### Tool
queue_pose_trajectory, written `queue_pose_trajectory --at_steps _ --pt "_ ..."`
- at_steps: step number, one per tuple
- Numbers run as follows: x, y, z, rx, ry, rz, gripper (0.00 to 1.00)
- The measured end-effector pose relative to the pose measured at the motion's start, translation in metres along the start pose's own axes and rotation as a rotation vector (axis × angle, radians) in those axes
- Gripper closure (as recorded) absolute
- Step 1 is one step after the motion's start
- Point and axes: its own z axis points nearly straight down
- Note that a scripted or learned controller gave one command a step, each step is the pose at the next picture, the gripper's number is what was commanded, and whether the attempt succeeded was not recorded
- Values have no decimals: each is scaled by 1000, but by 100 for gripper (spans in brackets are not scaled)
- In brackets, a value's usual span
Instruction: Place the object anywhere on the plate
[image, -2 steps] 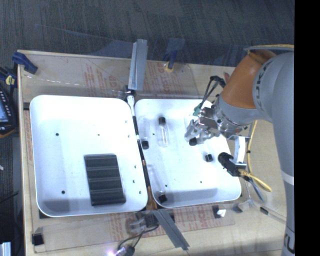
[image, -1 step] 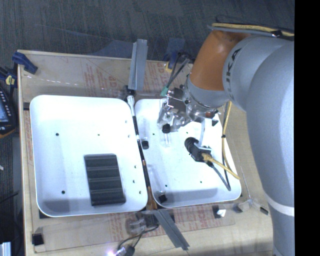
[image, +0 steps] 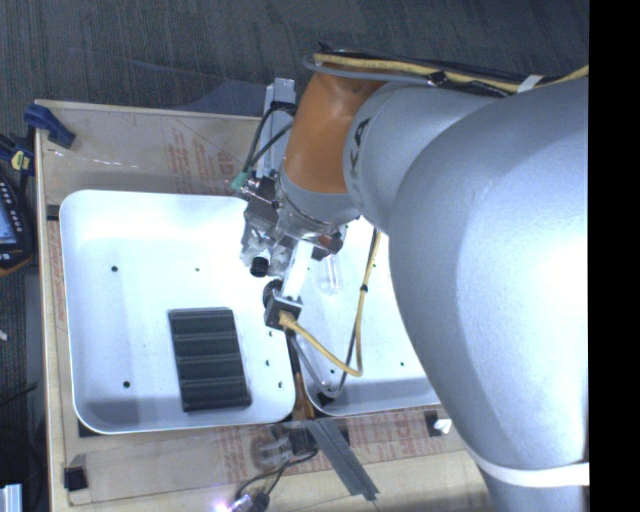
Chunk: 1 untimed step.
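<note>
We judge the black ribbed block (image: 208, 358), near the front edge of the left bin (image: 90, 230), stiff and light; pinch across its width. We cannot tell how the gripper (image: 268, 258) is set.

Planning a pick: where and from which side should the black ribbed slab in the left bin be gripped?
Probably grip the slab across its two long edges near the middle, coming straight down from above. It lies flat, and both long edges stand clear of the bin walls.

2 white bins (image: 120, 300); 1 black ridged slab (image: 209, 359); 1 grey arm (image: 490, 240)
</note>
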Motion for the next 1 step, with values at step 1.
queue_pose_trajectory --at_steps 1 --pt "-58 -57 46 -1 -3 -127 100"
